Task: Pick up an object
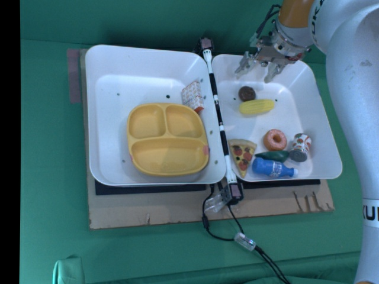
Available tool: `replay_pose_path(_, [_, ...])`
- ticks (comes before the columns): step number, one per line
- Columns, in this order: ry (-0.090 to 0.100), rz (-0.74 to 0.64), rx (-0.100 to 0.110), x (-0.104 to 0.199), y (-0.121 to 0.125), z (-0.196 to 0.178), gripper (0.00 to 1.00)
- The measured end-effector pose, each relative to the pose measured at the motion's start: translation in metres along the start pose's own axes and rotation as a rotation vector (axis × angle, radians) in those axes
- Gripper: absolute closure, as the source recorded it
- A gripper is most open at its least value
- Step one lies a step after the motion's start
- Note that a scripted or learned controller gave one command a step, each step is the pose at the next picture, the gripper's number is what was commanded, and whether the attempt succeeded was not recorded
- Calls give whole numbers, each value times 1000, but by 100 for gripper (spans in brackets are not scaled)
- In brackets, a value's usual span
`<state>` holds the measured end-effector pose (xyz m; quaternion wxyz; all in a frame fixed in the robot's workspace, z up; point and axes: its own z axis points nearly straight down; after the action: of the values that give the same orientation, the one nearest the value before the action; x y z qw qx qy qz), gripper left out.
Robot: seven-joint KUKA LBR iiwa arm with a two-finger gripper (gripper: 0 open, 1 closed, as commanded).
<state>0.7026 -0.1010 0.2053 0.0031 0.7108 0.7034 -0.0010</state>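
Currently I see the end effector [261, 65] spread wide, holding nothing, above the right bin's [323, 129] far edge; chocolate donut [247, 93] just below. Green counter [53, 158] all round.

Grey arm [349, 70], orange band above wrist, black KUKA lettering, thin cables by metal jaws.

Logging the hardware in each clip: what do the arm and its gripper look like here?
The arm is bulky, with smooth rounded light-grey casing, an orange band above the wrist and dark lettering beside it. More dark lettering sits low on the casing. The gripper is a small grey metal assembly with thin dark cables looping at the wrist.
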Motion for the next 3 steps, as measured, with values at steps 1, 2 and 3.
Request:
replay_pose_path(1, [0,-7,5,1,-1,13,0])
replay_pose_path(2, [17,-5,1,7,1,-1,100])
replay_pose_path(3, [13,-4,1,5,1,-2,0])
